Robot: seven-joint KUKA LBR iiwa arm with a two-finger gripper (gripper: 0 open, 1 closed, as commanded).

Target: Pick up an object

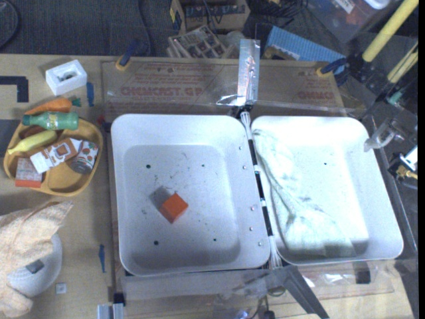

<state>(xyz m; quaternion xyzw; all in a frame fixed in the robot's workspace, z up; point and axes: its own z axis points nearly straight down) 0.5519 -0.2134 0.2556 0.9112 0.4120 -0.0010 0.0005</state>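
In the camera view, left bin: the orange cube lies on the floor, a bit below and left of centre, well apart from all four walls. It sits turned at an angle to the bin edges. A small grey patch touches its upper-left side; you cannot tell whether this is a second item or the cube's shadow. The rest of this floor carries dark specks and scuff marks.

In the same view, right bin: a pale, crumpled sheet runs from the upper-left corner down toward the lower edge, close to the wall shared with the left bin. It has low contrast vs. the white floor, so its outline is uncertain.

Left of the bins, a yellow bowl holds toy food items. It is outside the work area and not a pick candidate.

Gripper: its opening and contents cannot be told from this view. Treat nothing as held.

Step in hand (judgement): pre-approach. The cube rests untouched on the bin floor, so the pick is not yet begun.

Next move (judgement):
- Select the orange cube as target; it is the clearest obj. w/ free space all round.
- Bring the gripper in from the right, over the shared wall, to a pos. above the cube.
- Rotate the wrist to match the cube's skewed faces before descent.
- Descend w/ jaws wide, close on two opposite faces, then lift and verify.
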